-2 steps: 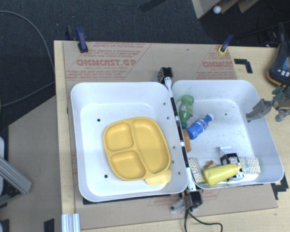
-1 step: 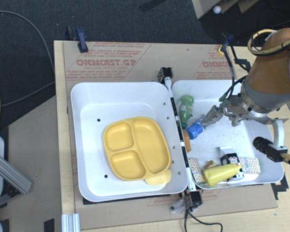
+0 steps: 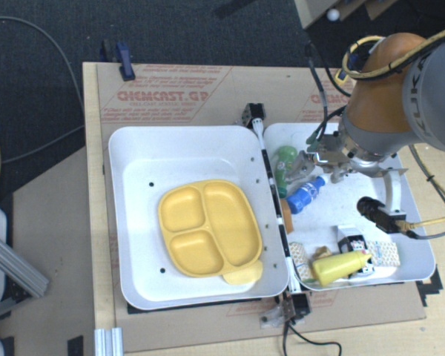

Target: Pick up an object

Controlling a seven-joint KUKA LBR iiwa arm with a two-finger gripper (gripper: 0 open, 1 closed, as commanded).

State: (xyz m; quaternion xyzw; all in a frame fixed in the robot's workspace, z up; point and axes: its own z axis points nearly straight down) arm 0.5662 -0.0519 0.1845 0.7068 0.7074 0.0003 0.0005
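Claw low in the right bin, beside the bottles.
In the left bin (image 3: 126, 199) lies a yellow divided plate (image 3: 208, 227). In the right bin (image 3: 411, 262), a green bottle (image 3: 285, 162) and a blue bottle (image 3: 305, 195) lie just left of the claw (image 3: 322, 165); whether it is spread or pinching cannot be told. A yellow bottle (image 3: 340, 266) lies nearer the front edge.

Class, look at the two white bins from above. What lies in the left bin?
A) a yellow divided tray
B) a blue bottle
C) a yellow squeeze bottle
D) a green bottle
A: the yellow divided tray lies flat in the left bin, while the blue bottle, green bottle and yellow squeeze bottle all lie in the right bin.
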